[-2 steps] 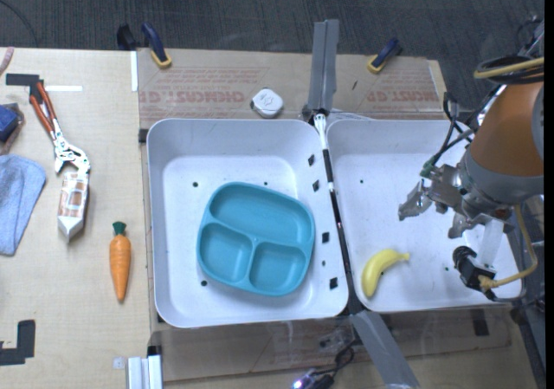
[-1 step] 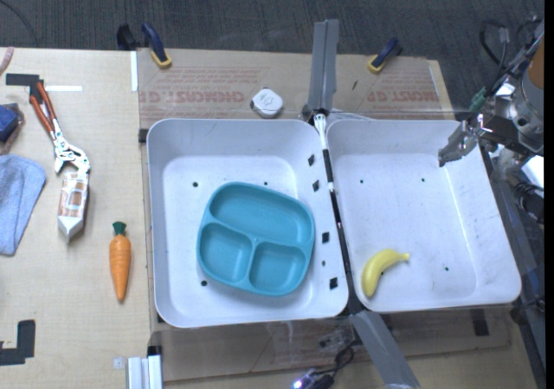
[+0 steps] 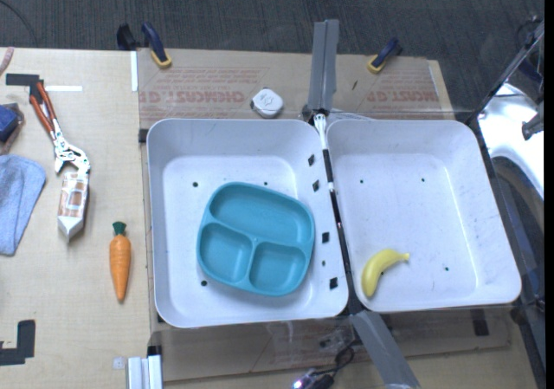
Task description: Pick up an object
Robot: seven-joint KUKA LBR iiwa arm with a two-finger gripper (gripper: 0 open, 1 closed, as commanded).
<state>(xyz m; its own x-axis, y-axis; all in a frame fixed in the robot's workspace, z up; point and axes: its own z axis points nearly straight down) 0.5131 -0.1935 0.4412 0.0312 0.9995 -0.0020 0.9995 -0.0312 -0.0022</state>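
Camera view: picking not begun, as far as I can judge.
Banana [image 3: 382, 269] lies near the right bin's [image 3: 485, 205] front-left corner; blue plate [image 3: 256, 239] sits in the left bin [image 3: 164, 205]. Gripper state: cannot tell. Everything remains to do.
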